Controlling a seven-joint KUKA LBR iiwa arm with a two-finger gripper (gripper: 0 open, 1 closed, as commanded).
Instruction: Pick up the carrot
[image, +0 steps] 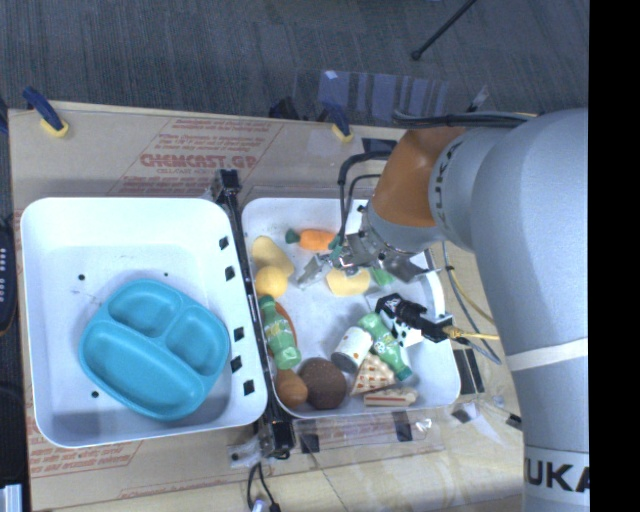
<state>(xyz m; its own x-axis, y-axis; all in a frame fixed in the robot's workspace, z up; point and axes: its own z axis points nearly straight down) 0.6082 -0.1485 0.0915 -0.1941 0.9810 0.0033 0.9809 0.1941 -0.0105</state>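
The carrot (317, 240), orange with a green top at its left end, lies at the back of the right bin (440, 345). My gripper (326, 268) hangs just in front of the carrot, its fingers open and splayed, with nothing between them. One fingertip (303, 277) points down-left toward a yellow fruit (270, 282). A pale yellow piece (348, 285) lies right under the gripper. The wrist with its orange band (410, 185) covers the bin's back right corner.
The right bin is crowded: another yellow fruit (266, 250), a green bottle (281, 338), two brown round items (322, 383), a white-and-green bottle (354, 346), a pizza slice (372, 377). A blue divided plate (155, 345) lies in the left bin (60, 230).
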